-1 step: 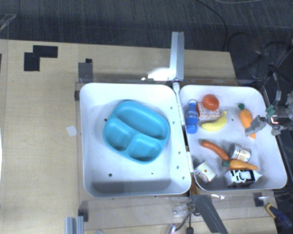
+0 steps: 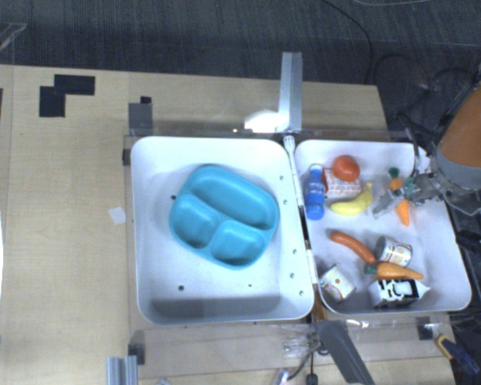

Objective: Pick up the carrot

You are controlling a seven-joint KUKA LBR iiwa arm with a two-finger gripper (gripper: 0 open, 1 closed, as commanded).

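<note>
A small orange carrot (image 2: pixel 402 211) with a green top lies near the right wall of the right bin (image 2: pixel 457 239), pointing toward the front. My gripper (image 2: pixel 407 192) is right over its middle, so orange shows both above and below it. The arm, with its orange band (image 2: pixel 469 135), comes in from the right. A second, larger carrot (image 2: pixel 401 272) with a green stub lies at the front of the same bin, between a can (image 2: pixel 396 253) and a black and white carton (image 2: pixel 399 292).
The right bin also holds a blue bottle (image 2: pixel 313 191), a red tomato (image 2: pixel 345 168) on a small box, a yellow banana (image 2: pixel 349 207), a red sausage-shaped piece (image 2: pixel 353 245) and a small white cup (image 2: pixel 337 282). A blue divided plate (image 2: pixel 223 215) sits in the left bin (image 2: pixel 156 279).
</note>
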